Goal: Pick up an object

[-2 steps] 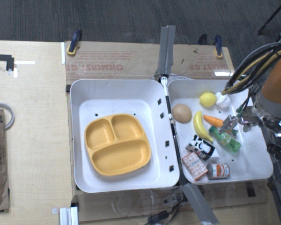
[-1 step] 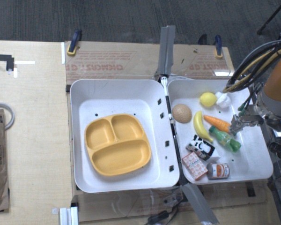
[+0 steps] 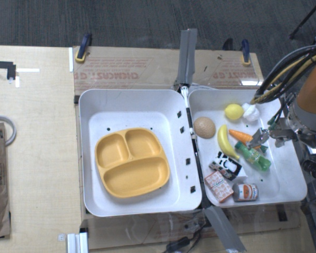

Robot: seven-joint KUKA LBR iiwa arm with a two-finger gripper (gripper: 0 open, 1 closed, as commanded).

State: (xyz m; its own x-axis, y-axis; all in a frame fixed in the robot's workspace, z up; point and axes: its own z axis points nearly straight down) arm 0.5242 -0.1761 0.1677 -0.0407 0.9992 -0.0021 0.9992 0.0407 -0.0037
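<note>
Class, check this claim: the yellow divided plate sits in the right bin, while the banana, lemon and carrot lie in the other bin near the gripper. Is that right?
Not quite. The camera view shows the yellow divided plate in the left bin, not the right one. The rest holds: the banana, lemon and carrot lie in the other bin, near the gripper.

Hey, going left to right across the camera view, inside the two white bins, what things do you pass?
Yellow divided plate in the left bin → brown egg-shaped object → small red box → lemon → small can → green bottle → gripper.
</note>
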